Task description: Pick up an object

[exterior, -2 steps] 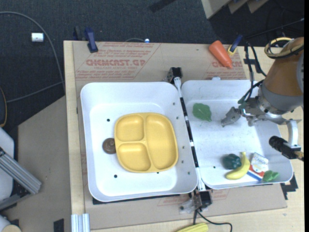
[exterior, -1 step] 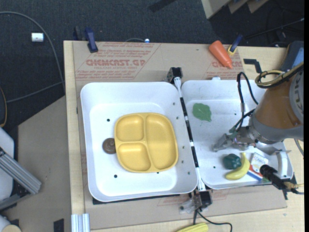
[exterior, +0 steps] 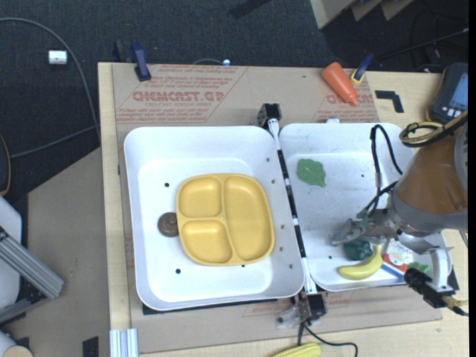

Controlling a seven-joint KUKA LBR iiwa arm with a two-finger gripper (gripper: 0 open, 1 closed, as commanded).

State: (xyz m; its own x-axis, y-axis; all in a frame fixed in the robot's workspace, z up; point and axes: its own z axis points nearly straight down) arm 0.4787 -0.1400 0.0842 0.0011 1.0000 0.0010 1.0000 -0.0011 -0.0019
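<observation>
Camera view: banana lies just below fingers.

Red print "CHEMCAST GP" stands on the table top, upper left; a fainter repeat, upper right, is unreadable.

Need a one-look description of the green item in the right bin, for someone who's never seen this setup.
Start at the right-hand white bin, the one without the yellow divided plate. In its upper left part, near the divider between the bins, lies a small flat green piece by itself. It is leaf-green and apart from the yellow banana and clutter by the arm's hand.
</observation>
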